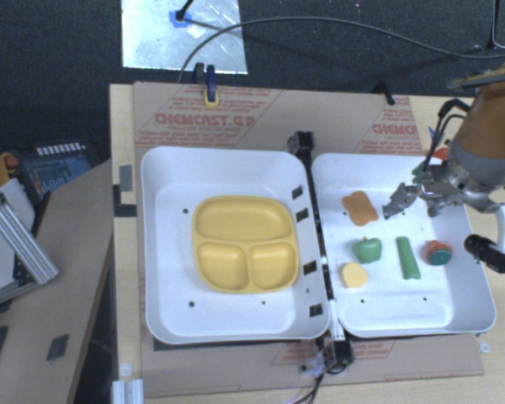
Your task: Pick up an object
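Overhead, 2 white bins sit side by side on the bench. In the left bin (164, 225) lies a yellow tray (240, 242) with 3 compartments. In the right bin (463, 310) lie 5 small things: an orange piece (359, 208) near the upper left, a green pepper (368, 249) below it, a yellow piece (354, 275) just below the pepper, a green stick (407, 257) to the pepper's right, and a red and teal piece (438, 252) right of the stick. The arm reaches in from the right, and its gripper (414, 198) hangs above the bin's upper part, between the orange piece and the stick, with 2 fingers spread apart and nothing between them.
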`<state>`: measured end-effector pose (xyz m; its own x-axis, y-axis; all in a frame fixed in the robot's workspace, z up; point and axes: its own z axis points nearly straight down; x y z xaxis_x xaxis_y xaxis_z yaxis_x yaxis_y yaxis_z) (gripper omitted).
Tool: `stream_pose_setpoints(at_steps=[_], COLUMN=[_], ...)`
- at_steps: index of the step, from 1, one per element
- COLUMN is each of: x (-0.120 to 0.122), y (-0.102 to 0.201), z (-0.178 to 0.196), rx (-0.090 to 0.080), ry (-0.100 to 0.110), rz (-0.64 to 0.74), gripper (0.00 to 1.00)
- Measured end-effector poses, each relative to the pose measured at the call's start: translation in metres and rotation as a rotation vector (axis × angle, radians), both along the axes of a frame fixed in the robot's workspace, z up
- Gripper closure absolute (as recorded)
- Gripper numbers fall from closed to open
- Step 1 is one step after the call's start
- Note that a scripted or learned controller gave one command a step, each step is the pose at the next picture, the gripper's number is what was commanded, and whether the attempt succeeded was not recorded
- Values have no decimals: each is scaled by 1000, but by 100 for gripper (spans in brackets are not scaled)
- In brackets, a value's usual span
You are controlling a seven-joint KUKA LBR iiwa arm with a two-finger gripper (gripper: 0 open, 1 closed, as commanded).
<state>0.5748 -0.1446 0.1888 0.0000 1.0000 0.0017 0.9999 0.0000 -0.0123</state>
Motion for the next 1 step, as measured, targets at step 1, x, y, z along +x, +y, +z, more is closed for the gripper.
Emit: stream_pose_setpoints(at_steps=[1], x=[3], y=[0], z=[8], rx=[-2], ry=[-13], rz=[3], gripper=[0])
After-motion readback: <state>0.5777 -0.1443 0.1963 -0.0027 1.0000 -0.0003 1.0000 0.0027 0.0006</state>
